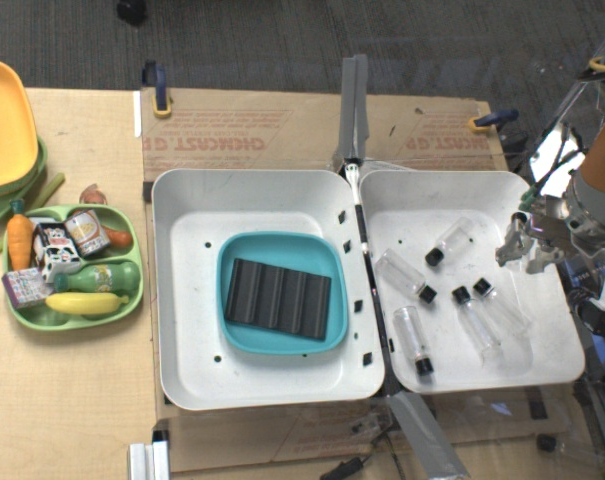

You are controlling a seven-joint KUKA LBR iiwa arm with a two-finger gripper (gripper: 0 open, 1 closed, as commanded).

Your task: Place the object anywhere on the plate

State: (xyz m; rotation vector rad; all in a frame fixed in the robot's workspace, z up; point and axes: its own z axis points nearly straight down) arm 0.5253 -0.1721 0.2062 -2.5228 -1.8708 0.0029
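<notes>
A teal plate (282, 246) lies in the middle of the left bin (182, 268). A black ridged rectangular object (278, 296) rests flat on the plate, covering most of its centre. My gripper (525, 245) hangs over the right side of the right bin (552, 358), far to the right of the plate. Nothing can be seen held in it. Just left of the gripper and below it lie clear vials with black caps.
Several capped vials lie scattered in the right bin, among them one at the back (450, 242) and one at the front (413, 342). On the bench to the left stand a green tray of toy food (72, 273) and stacked yellow plates (2, 128). Clamps hold the cardboard at the back.
</notes>
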